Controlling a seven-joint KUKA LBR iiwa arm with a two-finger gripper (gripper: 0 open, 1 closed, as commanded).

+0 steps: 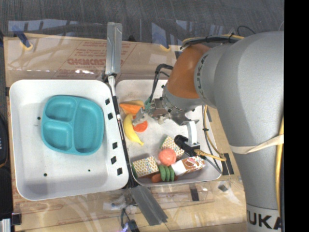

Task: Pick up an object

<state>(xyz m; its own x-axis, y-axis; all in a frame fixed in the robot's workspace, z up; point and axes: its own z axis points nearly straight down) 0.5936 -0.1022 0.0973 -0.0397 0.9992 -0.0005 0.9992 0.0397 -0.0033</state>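
I am watching the left bin (pixel 19 129), which is sitting well off to the tool's left and holding a teal divided plate (pixel 72 124). Everything else is lying in the right bin (pixel 155 140), where the arm (pixel 236 91) is reaching in and the tool (pixel 145 114) is hanging low over the bin's upper left part.

An orange carrot-like piece (pixel 129 108) is lying just left of the tool. A banana (pixel 130 130) is lying below and left of the tool, running down along the bin's left wall. A small red round piece (pixel 140 126) is sitting right under the tool, touching the banana; I am not able to tell whether the tool is touching it. I also cannot tell whether the tool is spread or pressed together.

Further below the tool, a checkered packet (pixel 145 166) is resting by the near wall. To the tool's lower right, a pink-red ball (pixel 167 156) is sitting above a green piece (pixel 167 173). A red and white packet (pixel 192 164) is lying just right of those.
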